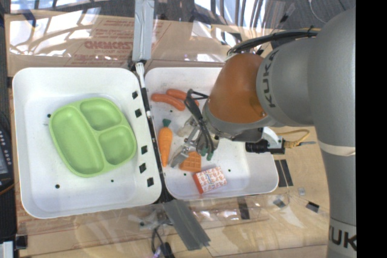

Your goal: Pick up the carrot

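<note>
We see the orange plastic carrot (pixel 164 143) with its green top lying just left of the metal two-finger gripper (pixel 188 145); we cannot tell how its jaws stand.

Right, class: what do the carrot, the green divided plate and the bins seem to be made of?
Carrot: probably moulded plastic toy; even orange, smooth, stiff green top.
Green divided plate: likely plastic; uniform lime colour, rounded moulded compartments, soft sheen.
Bins: look like thin white plastic or coated metal; smooth, glossy, rounded corners. The view leaves it open.
</note>
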`<action>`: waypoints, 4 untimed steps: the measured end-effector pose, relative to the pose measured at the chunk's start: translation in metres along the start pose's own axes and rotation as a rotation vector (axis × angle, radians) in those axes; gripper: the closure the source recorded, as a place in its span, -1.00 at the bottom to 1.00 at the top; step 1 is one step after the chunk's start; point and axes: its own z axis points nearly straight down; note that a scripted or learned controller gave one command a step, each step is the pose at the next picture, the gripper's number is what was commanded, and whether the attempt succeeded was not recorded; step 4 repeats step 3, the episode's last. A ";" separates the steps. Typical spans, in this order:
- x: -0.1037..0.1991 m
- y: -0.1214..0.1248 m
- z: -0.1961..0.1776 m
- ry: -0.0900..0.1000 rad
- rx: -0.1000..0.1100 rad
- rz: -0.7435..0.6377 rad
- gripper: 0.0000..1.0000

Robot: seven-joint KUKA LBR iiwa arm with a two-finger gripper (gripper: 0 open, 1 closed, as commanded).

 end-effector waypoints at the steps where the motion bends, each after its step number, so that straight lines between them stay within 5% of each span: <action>1: 0.000 0.001 -0.009 0.001 0.000 -0.005 1.00; 2: 0.026 -0.012 0.001 0.005 0.001 0.056 1.00; 3: -0.048 -0.009 0.000 -0.001 0.000 0.279 1.00; 4: -0.048 -0.009 0.000 -0.001 0.000 0.279 1.00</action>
